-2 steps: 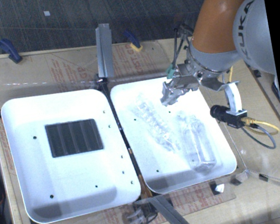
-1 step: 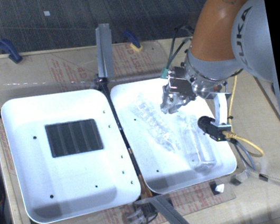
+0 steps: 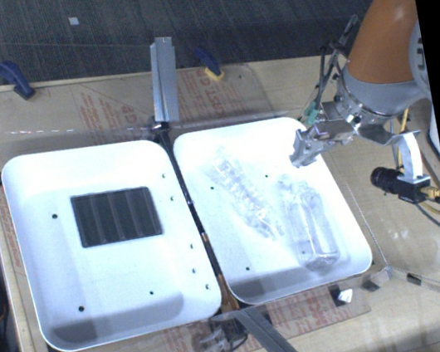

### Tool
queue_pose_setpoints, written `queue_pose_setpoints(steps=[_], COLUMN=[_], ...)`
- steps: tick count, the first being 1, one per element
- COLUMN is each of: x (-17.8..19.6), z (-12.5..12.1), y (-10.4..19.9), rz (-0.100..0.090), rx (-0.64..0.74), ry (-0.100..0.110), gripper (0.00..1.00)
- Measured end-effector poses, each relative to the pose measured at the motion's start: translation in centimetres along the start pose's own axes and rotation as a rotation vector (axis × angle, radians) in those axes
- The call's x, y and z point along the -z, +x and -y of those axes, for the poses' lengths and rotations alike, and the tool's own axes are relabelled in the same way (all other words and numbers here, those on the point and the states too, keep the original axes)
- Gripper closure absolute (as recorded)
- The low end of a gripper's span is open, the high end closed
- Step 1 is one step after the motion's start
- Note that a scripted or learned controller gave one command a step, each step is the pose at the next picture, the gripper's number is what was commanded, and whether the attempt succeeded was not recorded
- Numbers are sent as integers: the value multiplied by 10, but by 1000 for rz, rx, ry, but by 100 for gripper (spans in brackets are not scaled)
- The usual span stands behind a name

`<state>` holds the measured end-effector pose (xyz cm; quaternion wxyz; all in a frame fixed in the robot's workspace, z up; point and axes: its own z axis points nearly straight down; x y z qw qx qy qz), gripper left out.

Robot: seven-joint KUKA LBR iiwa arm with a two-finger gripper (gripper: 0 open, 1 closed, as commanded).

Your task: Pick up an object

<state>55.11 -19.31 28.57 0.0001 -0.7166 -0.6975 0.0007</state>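
Two clear plastic objects lie in the right bin (image 3: 214,239). One is a see-through bottle (image 3: 310,227) lying lengthwise near the bin's right wall. The other is a crinkled clear tray or wrapper (image 3: 244,190) running diagonally through the bin's middle. My gripper (image 3: 304,150) hangs over the right bin's upper right corner, above and to the right of the bottle's top end. Nothing shows between its fingers.
The left bin (image 3: 38,245) holds a dark ribbed rectangular block (image 3: 116,215). A metal bar (image 3: 163,80) stands at the back between the bins. Blue clamps (image 3: 16,80) grip the bench's far edge. Cables and a black fitting (image 3: 398,182) sit right of the bins.
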Motion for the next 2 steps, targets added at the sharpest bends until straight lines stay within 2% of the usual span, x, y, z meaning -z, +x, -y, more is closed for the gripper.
queue_pose_setpoints(steps=[1, 2], x=[20, 35], z=[16, 48], y=[55, 111], rz=[-1, -1], rx=[-200, -163], ry=[2, 1], gripper=[100, 100])
